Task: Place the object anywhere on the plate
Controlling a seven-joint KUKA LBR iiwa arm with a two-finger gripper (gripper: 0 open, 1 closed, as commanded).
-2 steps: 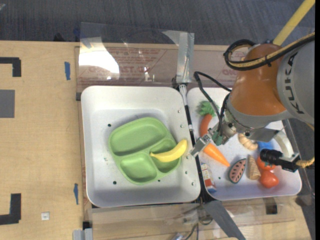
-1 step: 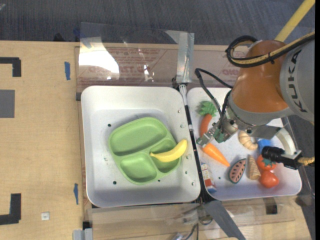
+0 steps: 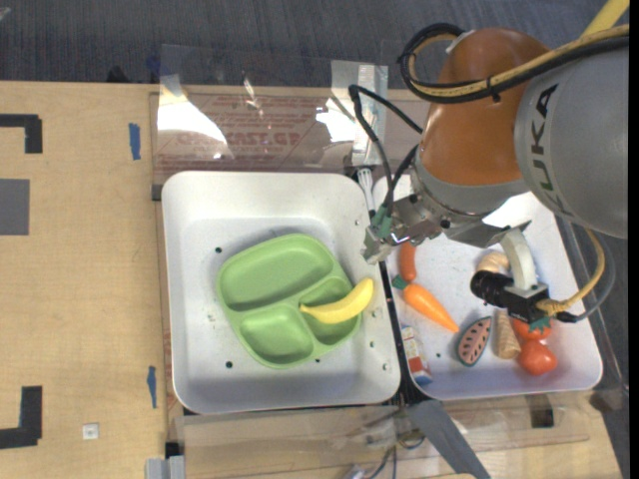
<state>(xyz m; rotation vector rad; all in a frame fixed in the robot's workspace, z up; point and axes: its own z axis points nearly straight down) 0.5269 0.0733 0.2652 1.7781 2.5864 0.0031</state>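
The banana [image 3: 339, 302] already lies on the green plate [image 3: 270, 277], so little seems left; the hand [image 3: 379, 236] is too obscured to tell its state.

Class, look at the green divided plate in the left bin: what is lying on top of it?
A yellow banana lies on the green plate, across its right-hand compartments, one end reaching over the rim. The plate surface directly under the banana is covered.

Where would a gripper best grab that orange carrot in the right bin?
Probably across the carrot's thicker middle, coming straight down from above. It lies flat and slanted, tapering toward one end, with bare bin floor along both long sides, so fingers could close across its width.
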